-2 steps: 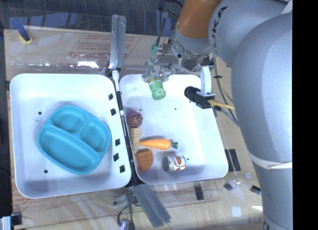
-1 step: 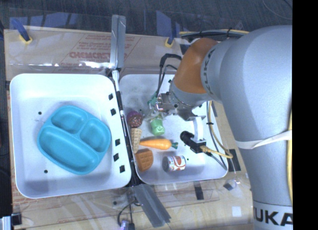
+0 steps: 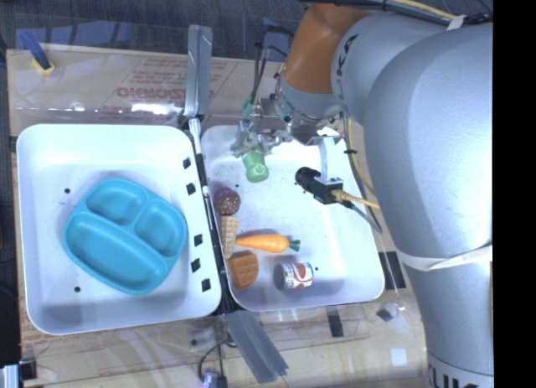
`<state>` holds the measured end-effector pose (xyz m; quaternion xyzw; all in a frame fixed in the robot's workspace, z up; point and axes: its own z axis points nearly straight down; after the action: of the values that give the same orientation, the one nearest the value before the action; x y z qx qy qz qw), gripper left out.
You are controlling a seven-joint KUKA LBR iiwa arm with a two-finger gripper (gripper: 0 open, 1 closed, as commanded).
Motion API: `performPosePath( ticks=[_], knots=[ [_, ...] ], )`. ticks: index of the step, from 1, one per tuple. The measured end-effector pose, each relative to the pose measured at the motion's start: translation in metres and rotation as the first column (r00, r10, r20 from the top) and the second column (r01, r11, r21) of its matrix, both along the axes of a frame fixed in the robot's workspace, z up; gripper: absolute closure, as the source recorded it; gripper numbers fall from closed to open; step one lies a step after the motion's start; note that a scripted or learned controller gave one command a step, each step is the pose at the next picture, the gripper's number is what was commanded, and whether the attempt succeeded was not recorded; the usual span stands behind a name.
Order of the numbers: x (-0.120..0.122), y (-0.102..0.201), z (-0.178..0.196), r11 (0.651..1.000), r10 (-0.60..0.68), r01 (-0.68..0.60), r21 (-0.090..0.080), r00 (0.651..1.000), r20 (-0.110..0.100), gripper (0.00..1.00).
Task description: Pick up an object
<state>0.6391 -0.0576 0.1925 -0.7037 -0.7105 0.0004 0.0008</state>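
- The small pale-green plastic cylinder (image 3: 255, 166) near the far edge of the right-hand white bin (image 3: 356, 271) looks to me light, stiff and slick; I would pinch it across its short sides.
- It lies just under my two-finger gripper (image 3: 258, 137), maybe touching; whether the gripper is clenched or released, I cannot tell.

Bulky grey arm (image 3: 419, 126), orange wrist band (image 3: 314, 47), black cables along top, metallic pincer (image 3: 255, 139)
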Motion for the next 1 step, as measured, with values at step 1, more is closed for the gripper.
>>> performPosePath(
  ticks=[1],
  knots=[
    [-0.0309,-0.0799,0.0695,1.0,-0.005,0.005,-0.001,1.0,0.0,1.0]
  ],
)
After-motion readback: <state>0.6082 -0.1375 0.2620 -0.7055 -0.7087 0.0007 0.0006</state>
